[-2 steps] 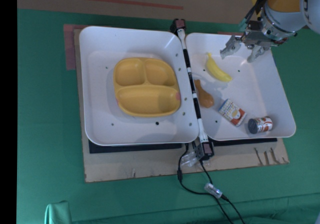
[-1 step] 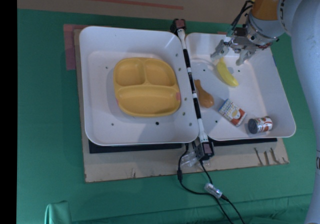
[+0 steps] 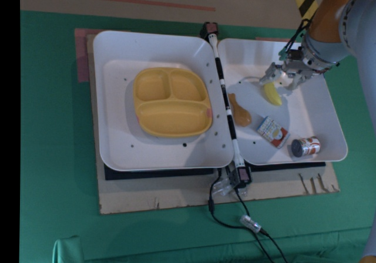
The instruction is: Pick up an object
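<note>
1. My arm [image 3: 352, 18] is a thick, rounded grey tube with a smooth shell.
2. I see a broad orange band [image 3: 336, 6] wrapped around it just above the wrist.
3. A thin black cable [image 3: 298, 31] loops along the wrist.
4. The wrist ends in a pale metallic two-finger gripper [image 3: 281, 80] with small greenish parts and dark fittings on its body.

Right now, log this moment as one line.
gripper: over banana, right bin | nothing lifted | also there: chicken leg, carton, can | left bin: yellow tray
</note>
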Robot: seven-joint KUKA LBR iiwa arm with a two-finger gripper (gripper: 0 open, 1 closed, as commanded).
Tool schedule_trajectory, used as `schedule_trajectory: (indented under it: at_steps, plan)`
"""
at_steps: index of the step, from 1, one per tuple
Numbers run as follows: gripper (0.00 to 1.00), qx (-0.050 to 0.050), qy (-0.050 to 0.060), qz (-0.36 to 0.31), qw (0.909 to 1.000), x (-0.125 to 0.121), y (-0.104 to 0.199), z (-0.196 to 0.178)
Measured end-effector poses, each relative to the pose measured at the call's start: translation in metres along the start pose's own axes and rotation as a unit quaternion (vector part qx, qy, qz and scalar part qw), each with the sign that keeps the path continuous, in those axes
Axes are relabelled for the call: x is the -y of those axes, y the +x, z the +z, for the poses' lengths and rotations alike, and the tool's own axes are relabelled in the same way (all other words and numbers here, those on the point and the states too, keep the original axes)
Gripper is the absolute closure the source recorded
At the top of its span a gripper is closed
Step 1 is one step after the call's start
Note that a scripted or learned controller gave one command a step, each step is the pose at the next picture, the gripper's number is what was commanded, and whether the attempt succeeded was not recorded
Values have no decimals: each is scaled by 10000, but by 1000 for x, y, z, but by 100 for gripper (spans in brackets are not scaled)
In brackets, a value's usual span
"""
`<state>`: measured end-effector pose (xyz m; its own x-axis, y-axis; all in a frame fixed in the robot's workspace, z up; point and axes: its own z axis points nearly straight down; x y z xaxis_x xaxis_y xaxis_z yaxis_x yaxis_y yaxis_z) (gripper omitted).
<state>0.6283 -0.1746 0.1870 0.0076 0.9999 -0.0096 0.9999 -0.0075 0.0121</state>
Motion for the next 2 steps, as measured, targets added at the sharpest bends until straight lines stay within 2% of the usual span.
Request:
schedule_trajectory:
  at_steps: [1,2]
  plan:
    - [100,51,-86,21,9999,-4,-3,-18]
    - [100,-32,-15,-15,10000,-5,90,-166]
